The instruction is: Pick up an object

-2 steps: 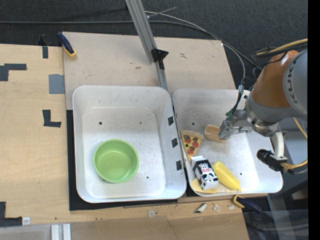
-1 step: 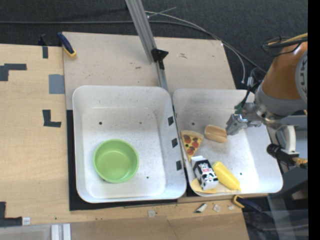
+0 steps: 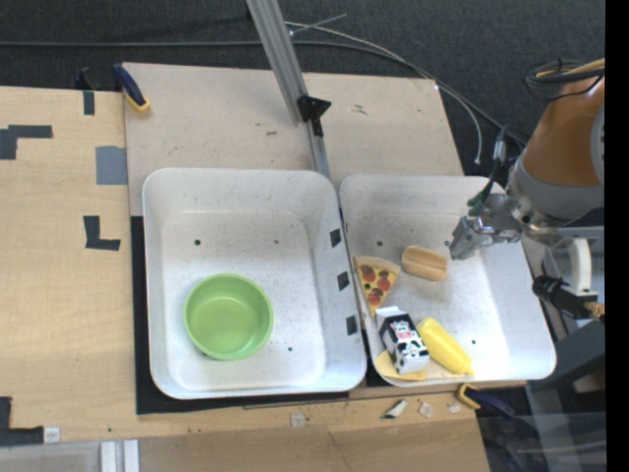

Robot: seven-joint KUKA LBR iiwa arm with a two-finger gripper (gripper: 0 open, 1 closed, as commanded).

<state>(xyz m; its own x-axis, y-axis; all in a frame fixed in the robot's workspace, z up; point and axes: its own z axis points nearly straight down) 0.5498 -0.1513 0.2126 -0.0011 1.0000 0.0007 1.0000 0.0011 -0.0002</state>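
In the right bin, the tan bread roll lies with its long axis roughly left-to-right, tilted slightly down toward the right, just left of the gripper, whose opening I cannot tell and which grips nothing visible.

The arm is cut off by the right edge.

Left bin and right bin: white plastic, speckled, faintly glossy. Green bowl: smooth matt plastic. Bench top: pale, matt wood. Slanted pole: grey brushed metal. Yellow corn cob: glossy plastic.
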